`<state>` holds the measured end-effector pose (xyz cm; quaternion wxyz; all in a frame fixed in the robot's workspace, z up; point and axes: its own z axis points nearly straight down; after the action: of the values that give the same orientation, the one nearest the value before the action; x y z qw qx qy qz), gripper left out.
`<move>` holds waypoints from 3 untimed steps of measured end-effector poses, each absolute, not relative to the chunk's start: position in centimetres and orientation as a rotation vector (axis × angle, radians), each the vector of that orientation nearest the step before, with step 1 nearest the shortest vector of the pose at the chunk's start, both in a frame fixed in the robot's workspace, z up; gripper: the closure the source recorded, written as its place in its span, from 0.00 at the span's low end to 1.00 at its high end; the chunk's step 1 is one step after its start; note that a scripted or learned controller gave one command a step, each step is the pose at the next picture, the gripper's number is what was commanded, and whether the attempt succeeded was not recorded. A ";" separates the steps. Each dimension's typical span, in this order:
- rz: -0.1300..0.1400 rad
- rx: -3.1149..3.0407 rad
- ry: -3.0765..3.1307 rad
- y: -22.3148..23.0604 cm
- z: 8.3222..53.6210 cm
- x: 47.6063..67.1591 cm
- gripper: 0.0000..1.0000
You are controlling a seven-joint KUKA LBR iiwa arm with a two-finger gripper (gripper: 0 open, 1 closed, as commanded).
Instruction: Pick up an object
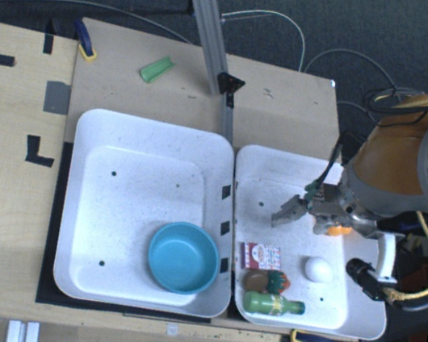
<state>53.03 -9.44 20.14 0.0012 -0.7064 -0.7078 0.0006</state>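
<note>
My gripper (305, 218) hangs over the middle of the right bin (256, 165), open, with nothing between its fingers. A small orange object (340, 228) shows just right of it, partly hidden by the wrist. Below it in the same bin lie a red and white carton (261, 256), a white ball (317, 269), a brown and red toy piece (267, 282) and a green bottle (274, 304) on its side along the front wall. A blue bowl (182, 257) sits in the left bin (95, 145) near its front right corner.
A grey pole (210, 30) slants down to the divider between the bins. A green block (156, 69) lies on the bench behind the left bin. Cables run behind the right bin.
</note>
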 end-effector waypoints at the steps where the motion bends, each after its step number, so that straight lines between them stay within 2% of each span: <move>1: 0.002 -2.217 -2.222 -9.5 20.1 53.0 0.00; 2: 0.009 -2.215 -2.219 -9.2 13.7 52.6 0.00; 3: -0.015 -2.226 -2.225 -9.2 9.5 53.1 0.00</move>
<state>53.13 -9.19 9.48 -0.0027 -0.7073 -0.7069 -0.0048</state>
